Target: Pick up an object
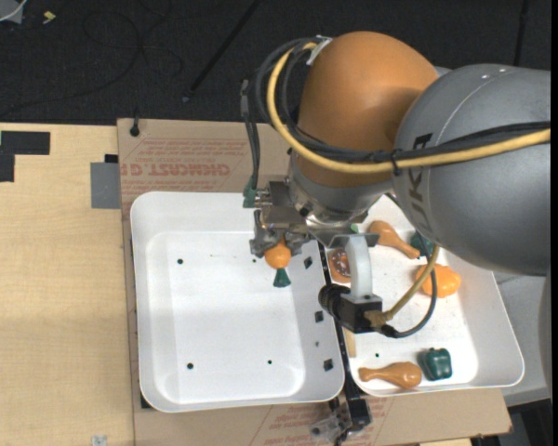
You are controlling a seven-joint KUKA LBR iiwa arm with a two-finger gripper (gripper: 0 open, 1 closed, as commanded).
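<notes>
So the big grey arm [474,156] with its orange band fills most of the upper right of the frame, and its gripper [277,240] hangs near the middle, just over the upper right corner of the left bin [158,342]. There's a small orange object [278,257] with a dark green tip right at the gripper, and it looks pinched between the fingers, up off the white bin floor.

The right bin [502,360] is partly hidden behind the arm. Down at its lower edge lies an orange drumstick-shaped toy [391,374], with a dark green block [436,364] just beside it on the right. Further up, another orange drumstick piece [391,237] pokes out from under the arm, and an orange rounded piece [442,282] sits near the right side. A black cable [405,309] loops across that bin.

Both bins sit on a brown cardboard sheet [186,156] on the pale wooden desk [46,295].
</notes>
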